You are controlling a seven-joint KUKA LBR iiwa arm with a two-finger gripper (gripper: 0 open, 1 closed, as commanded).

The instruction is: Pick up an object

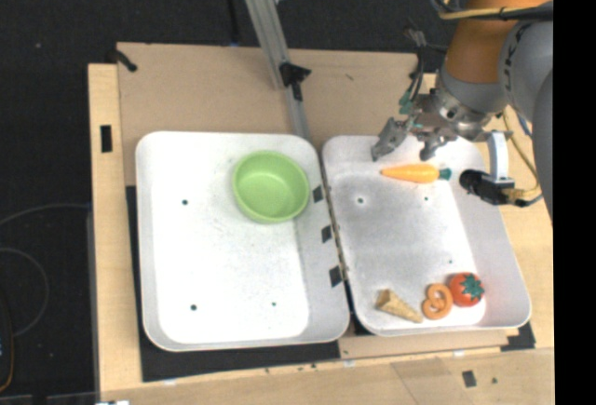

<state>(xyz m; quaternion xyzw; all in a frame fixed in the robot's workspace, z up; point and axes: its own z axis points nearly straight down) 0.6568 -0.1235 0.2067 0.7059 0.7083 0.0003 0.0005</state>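
The gripper [408,144] is seen at the right bin's [410,236] twelve o'clock edge, fingers spread apart and gripping nothing. A carrot [411,173] is found just beside it, at its six o'clock, lying flat inside that bin.

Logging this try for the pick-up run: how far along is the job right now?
Nothing looks done yet: the carrot lies flat at the far end of the right bin, not lifted. In hand: the hand hangs open just above it, fingers spread, nothing between them. Left: close on something and raise it. The cone, pretzel and tomato sit at the near end, the green bowl in the left bin.
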